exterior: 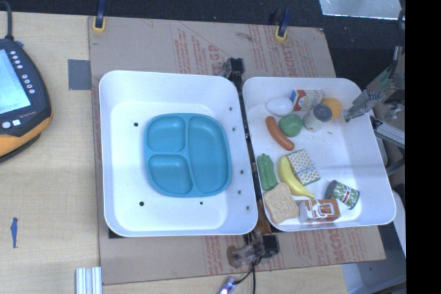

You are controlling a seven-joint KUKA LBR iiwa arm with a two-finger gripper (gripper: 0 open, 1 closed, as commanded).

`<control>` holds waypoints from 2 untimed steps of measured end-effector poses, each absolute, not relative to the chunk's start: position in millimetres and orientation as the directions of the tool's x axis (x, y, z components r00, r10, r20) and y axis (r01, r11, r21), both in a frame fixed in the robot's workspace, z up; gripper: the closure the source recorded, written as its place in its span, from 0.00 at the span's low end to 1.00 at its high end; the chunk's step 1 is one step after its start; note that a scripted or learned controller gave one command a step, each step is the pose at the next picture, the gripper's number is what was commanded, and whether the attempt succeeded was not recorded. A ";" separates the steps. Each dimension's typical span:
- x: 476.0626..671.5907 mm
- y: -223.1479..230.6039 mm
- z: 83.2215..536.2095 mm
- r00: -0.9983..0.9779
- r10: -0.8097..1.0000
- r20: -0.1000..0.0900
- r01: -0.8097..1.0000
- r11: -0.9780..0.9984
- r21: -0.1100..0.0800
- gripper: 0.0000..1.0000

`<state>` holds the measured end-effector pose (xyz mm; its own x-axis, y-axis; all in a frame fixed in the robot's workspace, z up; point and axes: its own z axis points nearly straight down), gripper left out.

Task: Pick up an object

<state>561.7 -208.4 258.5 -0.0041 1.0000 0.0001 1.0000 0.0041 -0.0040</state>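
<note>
Many toys lie in the right bin (375,148); none is lifted, so this looks like the approach. The gripper (353,111) hangs at right edge, finger state unclear. Next it must drop onto one, perhaps the nearby orange (332,107).

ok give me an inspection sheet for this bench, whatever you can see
surface: wooden bench with a cardboard sheet clamped on top, two white bins side by side
job's things: right bin holds toy food: hot dog, banana, slice of bread, green can, white egg, orange
clutter: blue divided plate in the left bin
grippers: gripper at the right bin's far right edge, fingers too unclear to judge
cables: dark wires at the near edge between the bins
surroundings: control pendant on the bench at left, dark floor behind
</note>
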 end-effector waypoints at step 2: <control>642.8 -133.9 119.8 -0.006 1.000 -0.003 1.000 0.006 0.007 0.00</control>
